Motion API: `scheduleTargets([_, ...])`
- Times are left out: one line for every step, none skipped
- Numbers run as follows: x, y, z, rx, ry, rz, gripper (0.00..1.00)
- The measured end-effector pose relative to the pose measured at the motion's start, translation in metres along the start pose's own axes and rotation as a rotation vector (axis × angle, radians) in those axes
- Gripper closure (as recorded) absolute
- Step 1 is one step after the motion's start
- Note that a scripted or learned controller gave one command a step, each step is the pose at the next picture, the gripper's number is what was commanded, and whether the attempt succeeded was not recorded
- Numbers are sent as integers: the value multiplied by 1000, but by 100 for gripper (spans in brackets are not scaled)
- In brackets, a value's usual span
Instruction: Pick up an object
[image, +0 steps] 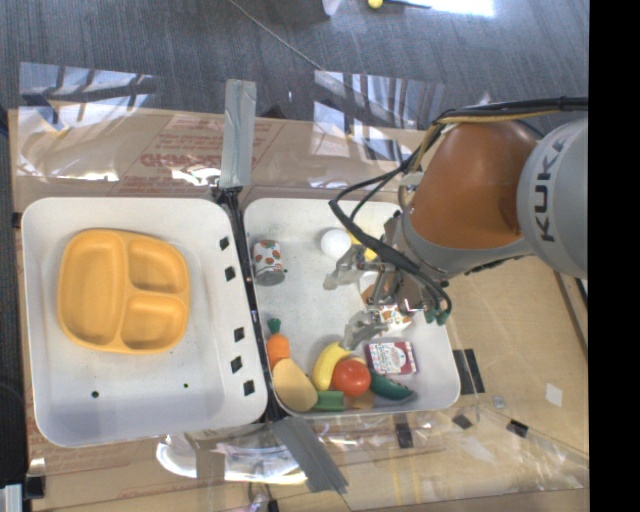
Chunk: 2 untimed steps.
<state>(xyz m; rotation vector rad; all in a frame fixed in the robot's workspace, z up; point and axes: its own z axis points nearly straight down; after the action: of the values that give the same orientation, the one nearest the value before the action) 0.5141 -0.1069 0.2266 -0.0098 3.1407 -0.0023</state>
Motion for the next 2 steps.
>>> scheduleTargets([-42,-79,53,-2,0,-290,0])
scheduleTargets([-55,-102,135,-1,0,-203,0])
